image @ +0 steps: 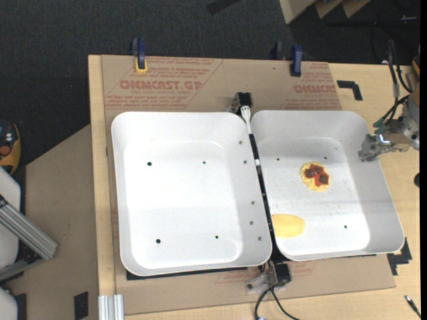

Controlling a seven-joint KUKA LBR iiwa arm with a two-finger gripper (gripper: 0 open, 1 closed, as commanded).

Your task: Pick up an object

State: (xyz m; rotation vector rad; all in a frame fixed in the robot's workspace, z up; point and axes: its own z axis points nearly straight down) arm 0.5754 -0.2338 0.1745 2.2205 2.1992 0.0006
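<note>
In the right bin [373, 199] lie two objects. A small round yellow piece with red patches [315, 176] rests near the bin's middle. A plain yellow oval piece [288, 225] lies at the bin's near left corner, close to the divider. My gripper [373, 144] hovers at the far right rim of the right bin, to the right of the red-patched piece and apart from it. Nothing shows between its tips.
The left bin [133, 179] stands beside the right one, joined by a black strip [257, 172]. Both sit on a brown board [200, 79] held by two blue clamps [139, 51] at the back. Cables [400, 85] hang at the right edge.
</note>
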